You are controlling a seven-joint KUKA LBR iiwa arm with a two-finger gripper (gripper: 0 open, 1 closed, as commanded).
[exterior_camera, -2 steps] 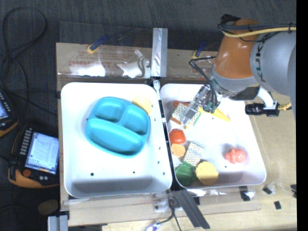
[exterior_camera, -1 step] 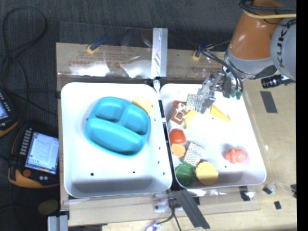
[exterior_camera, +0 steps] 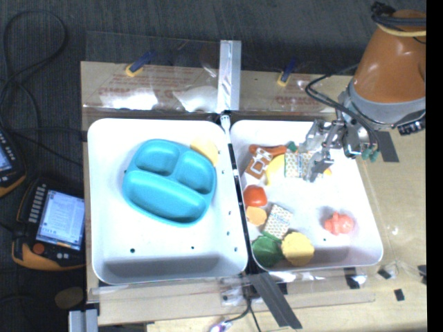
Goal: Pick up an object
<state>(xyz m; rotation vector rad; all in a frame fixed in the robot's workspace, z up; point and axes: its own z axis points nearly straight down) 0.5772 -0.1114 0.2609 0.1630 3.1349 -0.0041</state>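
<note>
You'll see a handheld pendant left of the left bin, with black cables lying beyond it.

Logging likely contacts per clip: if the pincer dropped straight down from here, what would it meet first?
Probably the patterned white block beneath the pincer, though height is hard to judge.

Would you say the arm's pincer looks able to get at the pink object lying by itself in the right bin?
Probably yes. The pink object lies apart from the other pieces, with bare bin floor all round it and nothing on top. The pincer hangs over the same right bin, a short way beyond it.
</note>
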